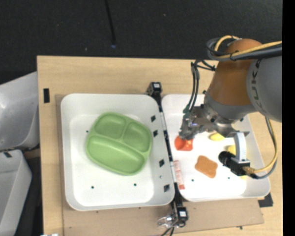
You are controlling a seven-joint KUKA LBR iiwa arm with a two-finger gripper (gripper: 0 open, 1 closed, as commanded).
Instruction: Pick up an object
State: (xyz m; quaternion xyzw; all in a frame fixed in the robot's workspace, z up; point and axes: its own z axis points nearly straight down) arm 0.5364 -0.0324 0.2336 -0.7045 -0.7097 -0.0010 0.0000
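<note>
My gripper (189, 132) hangs low over the left part of the right bin (211, 193), directly above a small red-orange object (183, 144) that lies on the bin floor. Its tips reach down to the top of that object. An orange-brown, bread-like piece (206, 165) lies nearer the front of the same bin. A small yellow object (217, 137) sits just right of the gripper, partly under the wrist. Another bit of yellow (229, 149) shows behind the wrist bracket.
The left bin (71, 181) holds a green divided plate (119, 142) near its middle. A ridge with black clips (163, 141) separates the two bins, close to the gripper's left. The grey arm (246, 87) covers the right bin's far side.
</note>
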